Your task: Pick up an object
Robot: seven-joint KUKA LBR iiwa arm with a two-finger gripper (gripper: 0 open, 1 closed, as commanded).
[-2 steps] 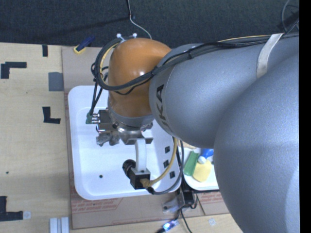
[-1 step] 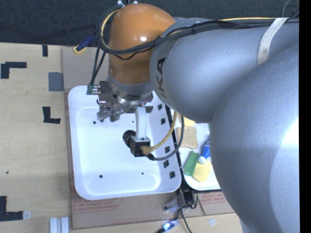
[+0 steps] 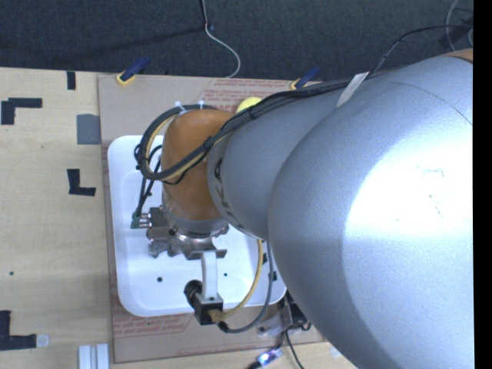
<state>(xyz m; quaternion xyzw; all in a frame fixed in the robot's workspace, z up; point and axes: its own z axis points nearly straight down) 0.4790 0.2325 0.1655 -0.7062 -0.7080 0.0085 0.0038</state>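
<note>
Arm (image 3: 330, 206) down in bin (image 3: 125, 179), pick underway. Gripper (image 3: 183, 246) open/shut: can't tell, wrist blocks it. No obj seen held.

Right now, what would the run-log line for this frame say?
arm: over white bin | grasp: cannot tell, under wrist | seen: yellow object partly behind arm

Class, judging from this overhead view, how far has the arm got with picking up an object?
Done: the arm has its wrist over the white bin. In hand: a grasp cannot be confirmed. Left: lifting an object clear.
</note>
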